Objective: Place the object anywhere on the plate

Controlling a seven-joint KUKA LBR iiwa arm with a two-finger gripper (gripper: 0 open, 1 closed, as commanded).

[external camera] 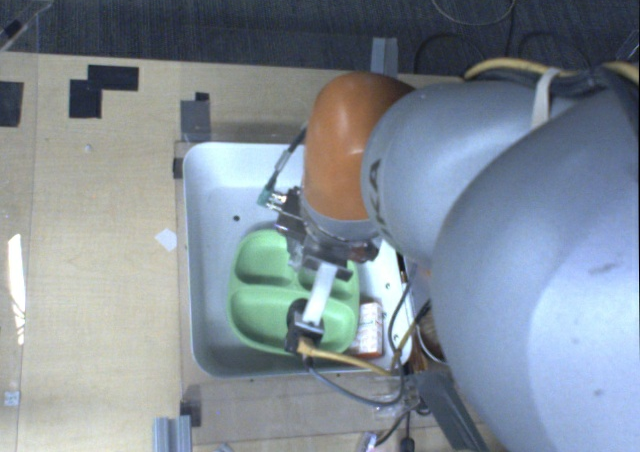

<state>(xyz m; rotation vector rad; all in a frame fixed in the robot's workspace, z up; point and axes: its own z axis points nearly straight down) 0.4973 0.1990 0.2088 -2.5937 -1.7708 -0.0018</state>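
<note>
Green plate (258, 295) beneath the gripper (318, 258)

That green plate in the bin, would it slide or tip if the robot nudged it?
The green plate looks like moulded plastic with raised dividers, so it is probably stiff and light. It lies flat and low in the white bin, so a nudge would likely slide it, not tip it.

A single fixed camera looks down at a slant from above the desk (100, 240), near enough that the arm (500, 240), entering from the right, hides much of the white bin (215, 190).
</note>
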